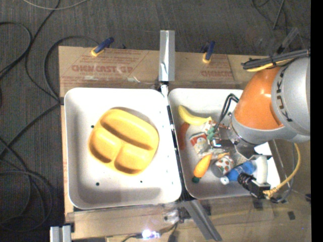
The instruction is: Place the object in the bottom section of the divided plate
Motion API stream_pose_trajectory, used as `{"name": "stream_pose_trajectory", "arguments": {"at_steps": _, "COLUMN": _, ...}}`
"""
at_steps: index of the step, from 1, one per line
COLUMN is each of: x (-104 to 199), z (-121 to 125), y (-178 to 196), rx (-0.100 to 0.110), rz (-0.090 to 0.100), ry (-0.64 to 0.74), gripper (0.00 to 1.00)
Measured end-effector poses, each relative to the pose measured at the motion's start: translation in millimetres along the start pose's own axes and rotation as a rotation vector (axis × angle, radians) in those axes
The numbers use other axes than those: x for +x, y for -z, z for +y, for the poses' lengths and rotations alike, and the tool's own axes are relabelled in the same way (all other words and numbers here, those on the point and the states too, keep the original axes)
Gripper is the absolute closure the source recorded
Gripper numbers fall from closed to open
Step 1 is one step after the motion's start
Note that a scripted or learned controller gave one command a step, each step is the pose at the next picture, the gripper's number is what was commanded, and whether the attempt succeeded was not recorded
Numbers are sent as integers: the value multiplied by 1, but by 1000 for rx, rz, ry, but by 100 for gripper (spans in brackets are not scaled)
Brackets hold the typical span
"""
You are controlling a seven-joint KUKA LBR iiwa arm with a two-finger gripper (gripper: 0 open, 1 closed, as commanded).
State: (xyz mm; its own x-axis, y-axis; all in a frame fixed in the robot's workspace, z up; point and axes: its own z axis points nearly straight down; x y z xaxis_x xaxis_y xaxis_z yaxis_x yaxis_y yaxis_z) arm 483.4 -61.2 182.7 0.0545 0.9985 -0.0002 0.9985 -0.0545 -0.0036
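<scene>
The claw (218,144) hangs over the right bin's (275,188) clutter; whether it grips anything cannot be told. The yellow divided plate (124,140) lies well left, in the left bin (75,190).

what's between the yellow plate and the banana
In the camera view, between the plate and the banana lie bare bin floor and the two bins' adjoining rims.

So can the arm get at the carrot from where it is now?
Probably yes: the carrot lies exposed in the right bin, just left of the arm, with nothing on top, though a crumpled packet crowds it.
</scene>
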Motion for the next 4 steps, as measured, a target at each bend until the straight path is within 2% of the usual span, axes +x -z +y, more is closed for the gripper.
{"name": "stream_pose_trajectory", "arguments": {"at_steps": 1, "x": 66, "z": 27, "y": 0, "rx": 1, "rz": -2, "ry": 204, "gripper": 100}}
{"name": "stream_pose_trajectory", "arguments": {"at_steps": 2, "x": 29, "z": 50, "y": 17, "rx": -1, "rz": -3, "ry": 350, "gripper": 100}}
{"name": "stream_pose_trajectory", "arguments": {"at_steps": 3, "x": 91, "z": 35, "y": 12, "rx": -1, "rz": -1, "ry": 582, "gripper": 100}}
{"name": "stream_pose_trajectory", "arguments": {"at_steps": 4, "x": 91, "z": 35, "y": 12, "rx": -1, "rz": -1, "ry": 582, "gripper": 0}}
